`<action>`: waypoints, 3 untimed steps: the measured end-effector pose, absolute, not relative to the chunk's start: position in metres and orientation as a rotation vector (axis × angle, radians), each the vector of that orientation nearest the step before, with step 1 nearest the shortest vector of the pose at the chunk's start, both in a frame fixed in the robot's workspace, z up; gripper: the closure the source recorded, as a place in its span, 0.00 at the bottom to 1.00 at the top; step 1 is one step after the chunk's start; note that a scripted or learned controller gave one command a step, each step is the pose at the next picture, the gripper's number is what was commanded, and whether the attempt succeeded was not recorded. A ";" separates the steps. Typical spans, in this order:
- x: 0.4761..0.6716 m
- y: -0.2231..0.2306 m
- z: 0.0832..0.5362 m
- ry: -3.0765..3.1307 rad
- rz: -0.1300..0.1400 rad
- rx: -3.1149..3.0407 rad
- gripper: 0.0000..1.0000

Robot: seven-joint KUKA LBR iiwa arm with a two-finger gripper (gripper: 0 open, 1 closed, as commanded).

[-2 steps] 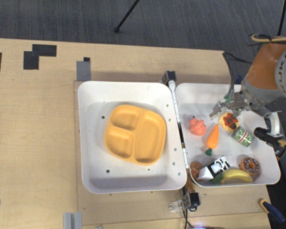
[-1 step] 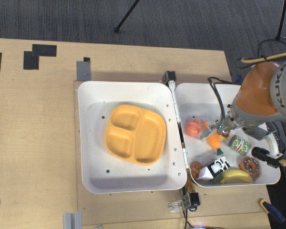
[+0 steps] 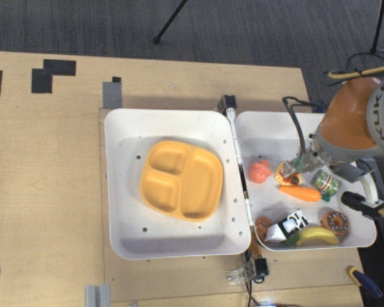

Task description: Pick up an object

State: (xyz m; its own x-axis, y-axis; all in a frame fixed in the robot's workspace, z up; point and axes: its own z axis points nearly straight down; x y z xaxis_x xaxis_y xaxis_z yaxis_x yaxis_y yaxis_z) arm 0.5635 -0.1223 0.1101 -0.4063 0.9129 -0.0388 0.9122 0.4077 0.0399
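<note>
The right bin (image 3: pixel 275 128) holds several toy foods: a pink fruit (image 3: pixel 260 171), an orange carrot (image 3: pixel 299 194), a green can (image 3: pixel 325 184), a chocolate donut (image 3: pixel 336 221), a yellow banana (image 3: pixel 319 236), a black-and-white carton (image 3: pixel 291 226) and a small brown ring (image 3: pixel 264 224). My gripper (image 3: pixel 299 165) is low in this bin, just above the carrot and left of the can, right at a small yellow-green object (image 3: pixel 285 170). The grey wrist and orange band (image 3: pixel 349 117) rise behind it.
The left bin (image 3: pixel 125 235) carries a yellow divided plate (image 3: pixel 181 179) in its middle. A ridge (image 3: pixel 238 171) separates the two bins. A black cable (image 3: pixel 296 123) loops over the right bin's back. Black tripod legs (image 3: pixel 179 11) stand on the floor beyond the bench.
</note>
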 end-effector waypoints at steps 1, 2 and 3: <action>0.561 -0.122 0.107 2.595 0.015 1.684 0.00; 0.534 -0.106 0.092 2.642 0.011 1.639 0.00; 0.510 -0.093 0.092 2.586 0.016 1.723 0.00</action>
State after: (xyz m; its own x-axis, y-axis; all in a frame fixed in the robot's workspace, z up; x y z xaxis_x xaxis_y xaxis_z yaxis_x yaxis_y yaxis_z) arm 0.5095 -0.0931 0.0920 -0.3845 0.9228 -0.0229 0.9225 0.3851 0.0273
